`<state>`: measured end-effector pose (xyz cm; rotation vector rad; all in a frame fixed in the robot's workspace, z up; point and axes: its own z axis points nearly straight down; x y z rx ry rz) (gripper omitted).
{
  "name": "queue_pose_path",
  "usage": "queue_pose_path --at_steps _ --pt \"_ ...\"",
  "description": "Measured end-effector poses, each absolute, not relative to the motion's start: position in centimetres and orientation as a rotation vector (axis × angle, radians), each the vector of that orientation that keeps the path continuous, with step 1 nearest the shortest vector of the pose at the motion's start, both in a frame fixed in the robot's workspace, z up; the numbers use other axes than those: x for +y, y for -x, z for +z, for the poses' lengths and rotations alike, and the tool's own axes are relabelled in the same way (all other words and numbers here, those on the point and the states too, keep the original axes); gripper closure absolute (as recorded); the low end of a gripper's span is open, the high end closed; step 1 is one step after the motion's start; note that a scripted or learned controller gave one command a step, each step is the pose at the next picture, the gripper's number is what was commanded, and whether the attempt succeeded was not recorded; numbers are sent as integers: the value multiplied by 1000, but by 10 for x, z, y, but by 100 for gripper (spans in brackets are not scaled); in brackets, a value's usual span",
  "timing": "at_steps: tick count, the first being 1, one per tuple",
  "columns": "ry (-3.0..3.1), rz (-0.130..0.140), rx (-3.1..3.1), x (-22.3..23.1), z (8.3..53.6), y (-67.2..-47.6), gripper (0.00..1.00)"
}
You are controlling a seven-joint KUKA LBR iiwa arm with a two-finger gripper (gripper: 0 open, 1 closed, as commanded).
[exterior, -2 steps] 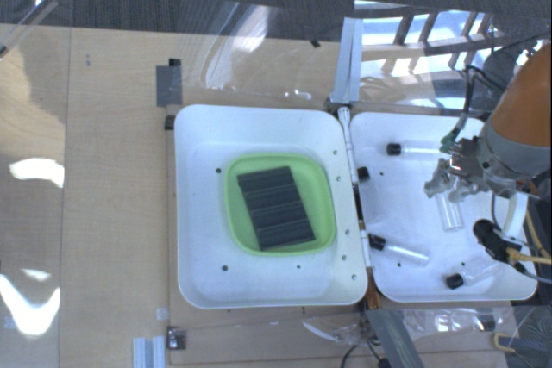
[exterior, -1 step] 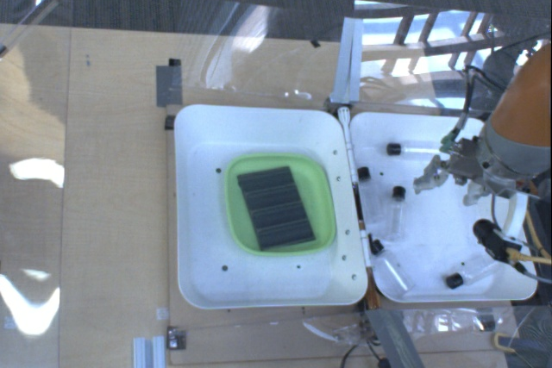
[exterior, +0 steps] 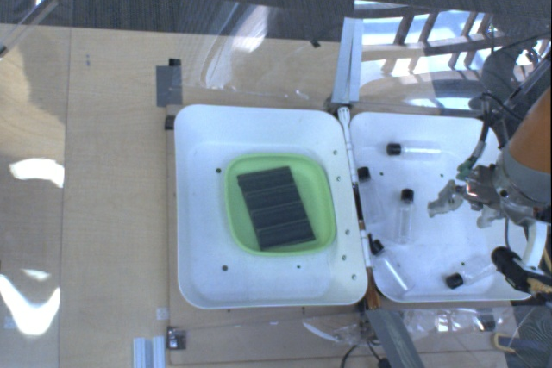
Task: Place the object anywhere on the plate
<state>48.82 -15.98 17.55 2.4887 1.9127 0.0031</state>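
Pale wood worktop [exterior: 95, 211] carries two shallow white bins side by side; left bin [exterior: 198, 271] bigger in view, right bin [exterior: 423, 250] partly under the arm; a metal strip [exterior: 348, 65] runs up from where the two bins meet; clear plastic sheeting [exterior: 259, 39] lies over the worktop behind the bins, glare on it.

Grey arm [exterior: 526, 142] comes in from the right edge, orange band showing near the edge, cables around it; its gripper [exterior: 450, 198] hangs over the right bin's right half; metal tip points left toward the bin's middle; nothing seen between the jaws; whether they stand wide or narrow, cannot tell, too small and cluttered.

Green plate [exterior: 237, 224] sits in the middle of the left bin, squarish with rounded corners; dark ribbed block [exterior: 275, 208] lies flat on the plate, slightly rotated, well inside the rim, covers most of the plate's centre.

Right bin holds several clear vials with black caps, scattered, apart from one another; one vial [exterior: 412, 150] lying near the top wall; one vial [exterior: 404, 215] near the centre, just left of the gripper tip; one vial [exterior: 468, 275] near the bottom wall; black caps also along the left wall; none of these on the plate.

Small grey bracket [exterior: 169, 84] on the worktop above the left bin's top-left corner.
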Motion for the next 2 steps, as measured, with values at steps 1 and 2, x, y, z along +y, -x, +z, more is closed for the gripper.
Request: queue_pose_path --at_steps 1,2 --pt "-2536 4 1850 -194 155 -488 0" --pt "-2527 9 1854 -194 165 -491 100"
